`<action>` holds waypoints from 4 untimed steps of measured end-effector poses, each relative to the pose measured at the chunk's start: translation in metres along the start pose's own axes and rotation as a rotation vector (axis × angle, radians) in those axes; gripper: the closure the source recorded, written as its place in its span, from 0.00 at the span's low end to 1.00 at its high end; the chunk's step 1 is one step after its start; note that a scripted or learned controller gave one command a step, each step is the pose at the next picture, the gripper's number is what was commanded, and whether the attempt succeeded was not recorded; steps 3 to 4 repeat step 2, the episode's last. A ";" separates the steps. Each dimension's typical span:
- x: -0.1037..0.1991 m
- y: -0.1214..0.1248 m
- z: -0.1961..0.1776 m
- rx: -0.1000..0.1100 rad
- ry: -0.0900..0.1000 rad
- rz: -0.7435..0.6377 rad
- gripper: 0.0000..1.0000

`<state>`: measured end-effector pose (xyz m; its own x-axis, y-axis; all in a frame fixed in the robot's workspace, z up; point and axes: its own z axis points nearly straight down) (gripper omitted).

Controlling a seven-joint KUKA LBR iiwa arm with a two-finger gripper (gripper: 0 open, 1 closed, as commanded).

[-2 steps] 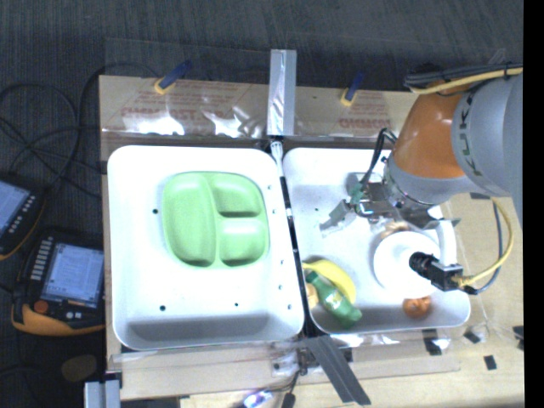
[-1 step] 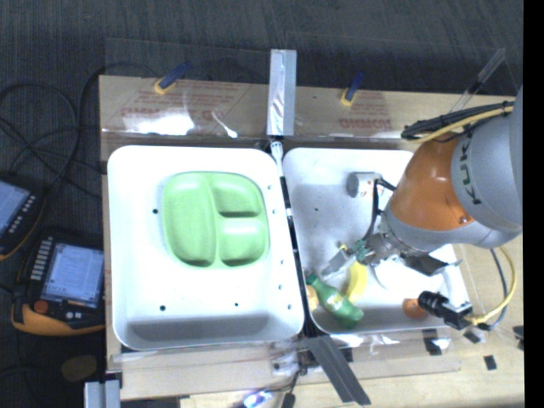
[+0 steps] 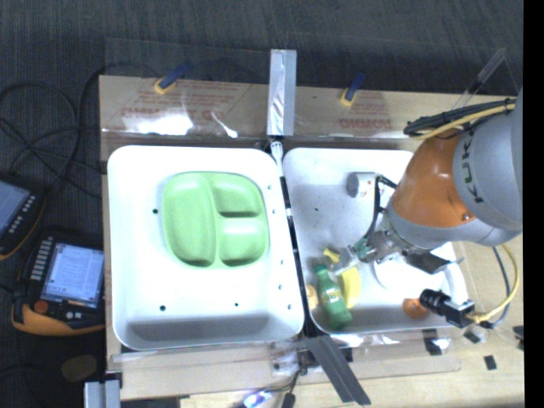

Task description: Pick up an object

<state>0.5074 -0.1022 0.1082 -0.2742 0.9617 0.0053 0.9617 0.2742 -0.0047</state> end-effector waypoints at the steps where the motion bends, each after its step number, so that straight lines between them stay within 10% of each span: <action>1: 0.053 0.025 -0.144 -0.003 -0.008 0.206 1.00; 2: 0.068 0.042 -0.084 -0.001 -0.008 0.412 1.00; 4: 0.068 0.042 -0.084 -0.001 -0.008 0.412 1.00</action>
